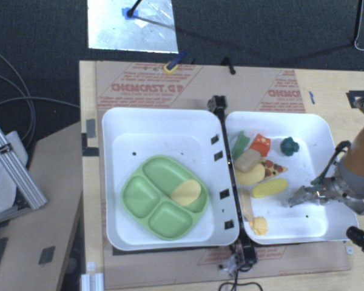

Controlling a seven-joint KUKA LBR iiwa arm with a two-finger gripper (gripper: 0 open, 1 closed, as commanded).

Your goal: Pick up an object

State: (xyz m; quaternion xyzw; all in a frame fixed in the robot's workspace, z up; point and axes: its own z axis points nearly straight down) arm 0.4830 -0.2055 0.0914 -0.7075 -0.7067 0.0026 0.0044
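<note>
You get even, bright overhead light; both white bins left of the claw [296,199] look slightly washed out, shadows stay soft, and detail is mildly blurred throughout.

Right bin [315,126] holds a cluster of toy foods: corn cob [269,188] lying flat near centre; pizza slice [274,168] just above it; pale yellow piece [250,175] and tan piece [247,160] touching; red-orange block [260,143]; green strip [239,143]; dark teal item [289,145] apart; small yellow lump [259,225] near front wall.
</note>
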